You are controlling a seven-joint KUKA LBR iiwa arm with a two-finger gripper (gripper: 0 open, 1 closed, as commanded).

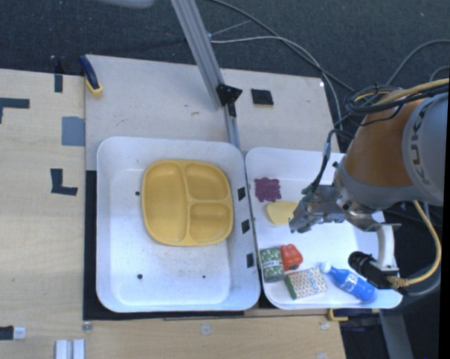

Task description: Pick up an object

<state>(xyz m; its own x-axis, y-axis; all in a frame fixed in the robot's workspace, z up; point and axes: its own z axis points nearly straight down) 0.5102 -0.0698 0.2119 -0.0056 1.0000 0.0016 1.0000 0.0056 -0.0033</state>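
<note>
Overhead, a grey metal strut point(204, 51) crosses the upper part of the camera view and runs down to a black bracket point(229, 95) just above the gap between the two bins.

Worktop point(30, 204): light wood-grain surface with dark tape marks on its left part. A pale board point(161, 98) lies on it under the bins. A blue and yellow clamp point(90, 75) sits at the board's upper left corner. Dark carpet point(291, 22) with loose cables fills the room beyond.

Left bin point(109, 281): white, shallow. A yellow divided plate point(187, 202) rests in its upper middle.

Right bin point(285, 159): white, just beside the left bin. Contents:
- purple piece point(268, 189), upper left;
- yellow piece point(280, 212), just below it;
- green packet point(271, 263) with a red item point(291, 255) touching its right side;
- patterned packet point(305, 283), near the front edge;
- blue bottle point(351, 282) with white cap, lower right.

Arm point(393, 156): grey with orange band, entering from the right, above the right bin. The end effector point(304, 219) hangs just right of the yellow piece. Whether its fingers are spread or pressed together cannot be told; nothing is seen between them.
</note>
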